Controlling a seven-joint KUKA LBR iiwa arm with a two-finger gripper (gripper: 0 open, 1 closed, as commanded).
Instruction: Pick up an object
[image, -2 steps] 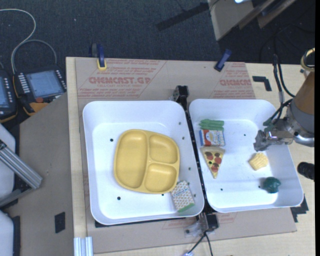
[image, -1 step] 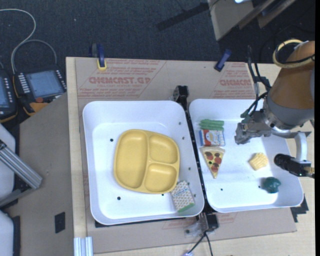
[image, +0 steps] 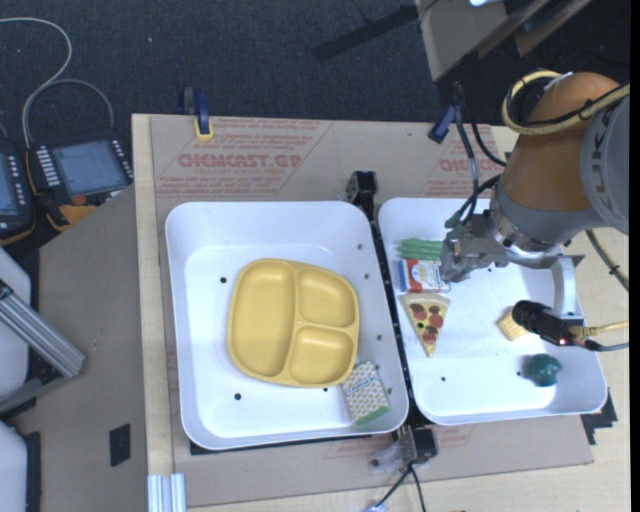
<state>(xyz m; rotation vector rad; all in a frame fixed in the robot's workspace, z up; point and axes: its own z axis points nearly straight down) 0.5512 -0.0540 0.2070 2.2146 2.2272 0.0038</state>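
The hand hangs low over the right bin near its left wall, just above a small carton; whether it is spread or pressed together cannot be told; a pizza slice lies just below the carton; a yellow divided plate sits mid left bin.

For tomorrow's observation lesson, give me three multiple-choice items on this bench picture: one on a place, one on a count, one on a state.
1. Where does the yellow plate lie?
A. left bin
B. right bin
C. on the cardboard

2. How many compartments has the plate?
A. two
B. three
C. five

3. How does the pizza slice lie?
A. flat in the right bin
B. on the plate
C. propped on the left bin's rim

Answers: 1 A, the plate fills the left bin's middle. 2 B, ridges divide it in three. 3 A, it rests flat, tip toward the near edge.
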